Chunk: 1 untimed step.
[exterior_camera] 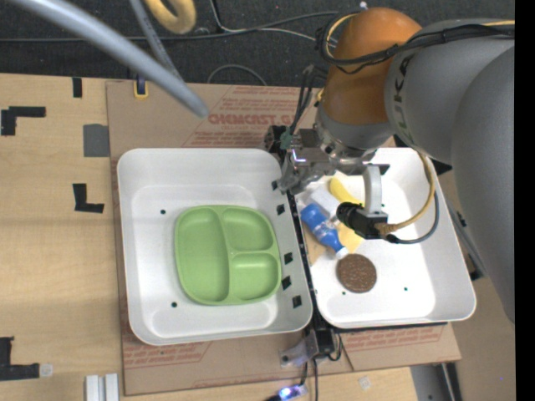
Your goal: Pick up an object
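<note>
1. White plastic forms both shallow bins, which we find side by side on a cardboard sheet (242,111) laid over the wooden bench (50,249); their inner walls touch along the middle.
2. In the left bin (138,182) we note a green divided plate (226,254) with three compartments, lying flat and roughly central.
3. In the right bin (435,291) we record three items grouped toward its left half: a blue bottle (322,226) lying on its side with a pale cap end pointing down-right, a yellow object (344,192) partly hidden beneath the arm's hardware, and a brown round disc (357,272) lying flat just below the bottle.
4. The bottle lies just beside the yellow object; the disc appears apart from both by a narrow gap.
5. The grey arm (468,115) with its orange band (368,48) reaches in from the right and hangs over the upper left part of the right bin.
6. The gripper (294,172) sits near the dividing walls, above the bottle. We cannot tell its state; no item is seen held.
7. A black cable (414,224) loops from the wrist over the right bin.
</note>
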### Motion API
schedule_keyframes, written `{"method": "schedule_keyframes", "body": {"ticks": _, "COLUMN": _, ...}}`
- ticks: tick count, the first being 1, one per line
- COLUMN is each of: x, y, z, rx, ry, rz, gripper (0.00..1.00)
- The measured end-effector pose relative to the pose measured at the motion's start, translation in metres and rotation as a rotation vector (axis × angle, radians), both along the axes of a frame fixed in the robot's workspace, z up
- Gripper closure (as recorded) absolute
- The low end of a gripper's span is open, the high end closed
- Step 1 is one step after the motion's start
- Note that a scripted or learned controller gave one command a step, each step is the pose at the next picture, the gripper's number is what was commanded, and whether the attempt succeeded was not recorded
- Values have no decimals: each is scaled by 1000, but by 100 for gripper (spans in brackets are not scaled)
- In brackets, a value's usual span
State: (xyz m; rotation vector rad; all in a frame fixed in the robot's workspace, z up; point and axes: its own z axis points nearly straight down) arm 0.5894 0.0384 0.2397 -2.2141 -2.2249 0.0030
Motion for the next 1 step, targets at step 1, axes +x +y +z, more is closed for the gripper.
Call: {"method": "schedule_keyframes", "body": {"ticks": 1, "x": -30, "y": 53, "z": -16, "rx": -1, "ry": 2, "rz": 0, "gripper": 100}}
